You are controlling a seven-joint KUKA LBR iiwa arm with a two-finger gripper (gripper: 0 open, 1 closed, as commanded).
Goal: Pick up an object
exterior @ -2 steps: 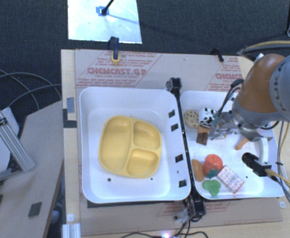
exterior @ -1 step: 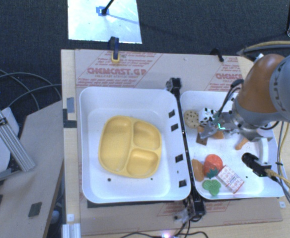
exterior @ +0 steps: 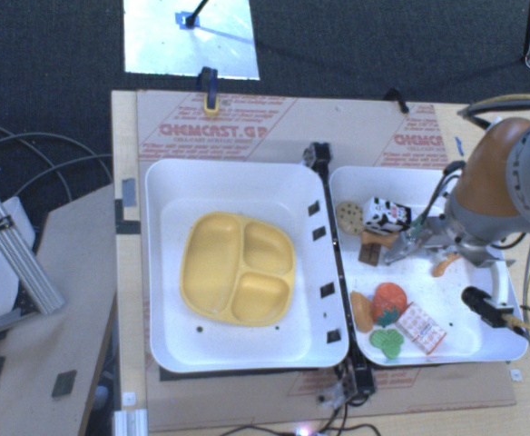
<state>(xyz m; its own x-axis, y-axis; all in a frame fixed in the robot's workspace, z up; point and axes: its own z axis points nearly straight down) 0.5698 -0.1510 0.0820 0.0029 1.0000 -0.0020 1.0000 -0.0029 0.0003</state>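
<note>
Approach step, nothing gripped. Pincer [exterior: 408, 241] low in right bin [exterior: 483, 339], beside brown block [exterior: 370, 252] and cow toy [exterior: 386, 214]; open or closed, cannot tell. Next: centre over block, descend, close.

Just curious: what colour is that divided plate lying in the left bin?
Pale yellow all over; the divided plate shows plainly in the camera view.

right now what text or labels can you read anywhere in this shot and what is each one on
"CHEMCAST GP" in red, on the brown protective sheet under the bins, back left.
The same red print repeats on the sheet at back right, slanted and too blurred to read surely.
The red-and-white packet in the right bin: pattern too small to read.
</note>
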